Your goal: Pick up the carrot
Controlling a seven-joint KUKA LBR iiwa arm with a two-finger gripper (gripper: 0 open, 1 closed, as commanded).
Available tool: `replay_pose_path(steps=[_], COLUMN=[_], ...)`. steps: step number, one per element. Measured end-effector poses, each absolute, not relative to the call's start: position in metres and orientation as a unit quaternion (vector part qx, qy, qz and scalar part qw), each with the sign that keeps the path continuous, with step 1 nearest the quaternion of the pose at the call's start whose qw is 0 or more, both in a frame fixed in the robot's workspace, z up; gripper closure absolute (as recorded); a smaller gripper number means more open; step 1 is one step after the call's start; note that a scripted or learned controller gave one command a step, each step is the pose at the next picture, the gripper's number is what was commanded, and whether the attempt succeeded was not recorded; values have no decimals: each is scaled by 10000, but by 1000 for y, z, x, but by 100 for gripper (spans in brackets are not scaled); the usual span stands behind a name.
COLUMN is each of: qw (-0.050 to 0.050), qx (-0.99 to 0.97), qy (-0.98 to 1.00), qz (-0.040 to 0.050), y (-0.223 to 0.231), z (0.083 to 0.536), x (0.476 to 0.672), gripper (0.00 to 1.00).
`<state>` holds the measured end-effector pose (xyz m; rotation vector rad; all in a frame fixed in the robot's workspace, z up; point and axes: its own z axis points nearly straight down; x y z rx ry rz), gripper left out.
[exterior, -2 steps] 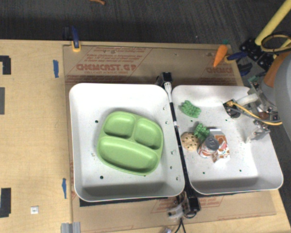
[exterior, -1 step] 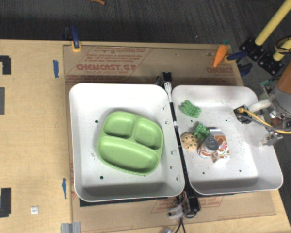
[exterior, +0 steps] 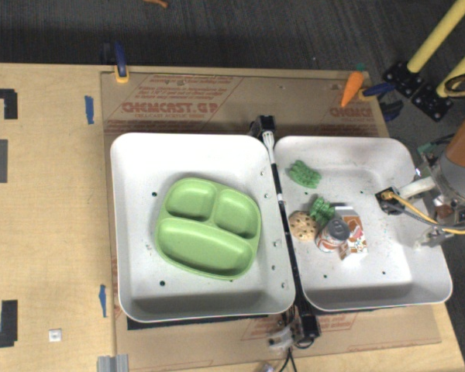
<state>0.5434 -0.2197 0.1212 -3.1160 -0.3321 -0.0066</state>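
Carrot (exterior: 352, 88) lies on the bench behind the right bin (exterior: 356, 149), outside it. We judge it light, stiff, smooth; grip mid-body. We cannot tell the state of the claw (exterior: 442, 208).

Carrot (exterior: 353, 88) lay out on open cardboard (exterior: 178, 99) behind the right bin (exterior: 356, 149), nothing crowding it but a blue clamp (exterior: 376, 90) alongside.
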Motion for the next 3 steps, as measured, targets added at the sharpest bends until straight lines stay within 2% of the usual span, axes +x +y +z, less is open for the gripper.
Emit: replay_pose_path(steps=[1, 2, 3], qw=[32, 20, 0], qx=[-9943, -9912, -9779], qy=[-1062, -1324, -2091], qz=[7, 16, 2], y=[-221, -109, -161], z=[130, 167, 264], x=[542, 494, 487], gripper=[100, 100, 100])
